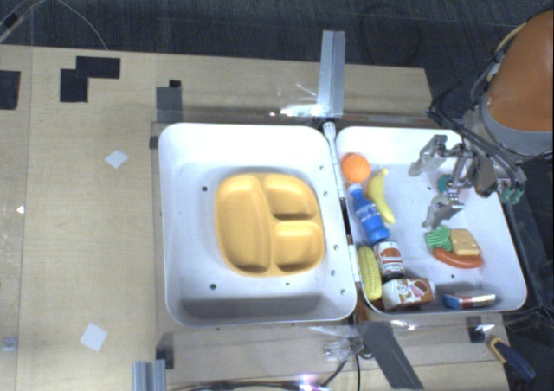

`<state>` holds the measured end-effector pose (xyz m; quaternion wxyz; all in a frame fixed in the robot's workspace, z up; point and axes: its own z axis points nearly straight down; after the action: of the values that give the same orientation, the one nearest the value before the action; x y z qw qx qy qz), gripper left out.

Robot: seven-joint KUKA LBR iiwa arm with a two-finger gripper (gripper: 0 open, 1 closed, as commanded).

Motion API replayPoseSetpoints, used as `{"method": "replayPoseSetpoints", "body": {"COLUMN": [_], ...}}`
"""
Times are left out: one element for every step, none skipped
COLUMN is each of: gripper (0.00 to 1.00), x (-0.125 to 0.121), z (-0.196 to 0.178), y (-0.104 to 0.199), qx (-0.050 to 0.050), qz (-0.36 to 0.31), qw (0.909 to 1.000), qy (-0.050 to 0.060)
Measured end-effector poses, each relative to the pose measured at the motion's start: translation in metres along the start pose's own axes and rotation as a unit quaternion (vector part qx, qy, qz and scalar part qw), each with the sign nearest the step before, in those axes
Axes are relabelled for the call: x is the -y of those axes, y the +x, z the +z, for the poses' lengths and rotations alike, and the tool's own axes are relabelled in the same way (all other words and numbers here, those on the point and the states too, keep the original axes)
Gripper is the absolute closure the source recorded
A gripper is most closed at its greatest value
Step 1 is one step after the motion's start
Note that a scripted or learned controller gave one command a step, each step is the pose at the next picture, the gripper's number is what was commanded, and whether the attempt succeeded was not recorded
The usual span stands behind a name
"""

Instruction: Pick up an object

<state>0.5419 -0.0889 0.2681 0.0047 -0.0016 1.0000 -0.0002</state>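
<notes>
My gripper (pixel 438 183) hangs over the right bin (pixel 495 208), open, with nothing between its fingers. Just below it lies a toy sandwich with a green leaf and a red sausage (pixel 455 246). Along the bin's left side are an orange (pixel 354 166), a banana (pixel 379 195), a blue bottle (pixel 370 216), a corn cob (pixel 370 272) and a small red-labelled jar (pixel 390 259). A brown-labelled can (pixel 407 292) and a blue and red piece (pixel 469 299) lie at the bin's front edge.
The left bin (pixel 186 233) holds a yellow compartment tray (pixel 268 222). A metal post (pixel 332 73) stands behind the divider between the bins. The arm's orange band (pixel 524 78) comes in from the right.
</notes>
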Motion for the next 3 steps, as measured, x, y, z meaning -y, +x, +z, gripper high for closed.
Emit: {"method": "replayPoseSetpoints", "body": {"gripper": [0.00, 0.00, 0.00], "x": [0.036, 0.097, 0.115], "z": [0.070, 0.127, 0.151], "y": [-0.045, -0.074, -0.118], "qx": [-0.001, -0.001, 0.000], "qz": [0.147, 0.341, 0.413], "qw": [0.9892, 0.9400, 0.9109], "qy": [0.000, 0.001, 0.001]}}
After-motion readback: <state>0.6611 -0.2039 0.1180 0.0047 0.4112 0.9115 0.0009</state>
